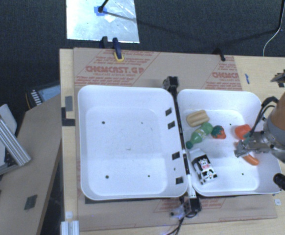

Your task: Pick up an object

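While the arm leaned in from the right, its gripper (246,149) hung low over the right bin (230,185), right at an orange piece (251,158) that poked out from under it. Whether the tool was spread or pressed together I could not tell from where I stood; the metal parts ran together into one grey lump.

To do this step well, I judged the arm ought to settle squarely over the orange piece, come straight down, and squeeze across its narrow side, then lift slowly so it would not roll out. A second red-orange piece (242,130) lay just beside the gripper toward the back, near enough to be nudged, so a clean vertical approach seemed wise.

The orange piece looked small, smooth and rounded, rather like a toy carrot or pepper, lying flat on the white floor of the bin toward its right side. Further left in the same bin lay a tan bread-like lump (197,117), a green toy (199,134) touching a small red one (218,132), and a black-and-white box (204,167), all well apart from the gripper. The left bin (128,141) sat alongside.
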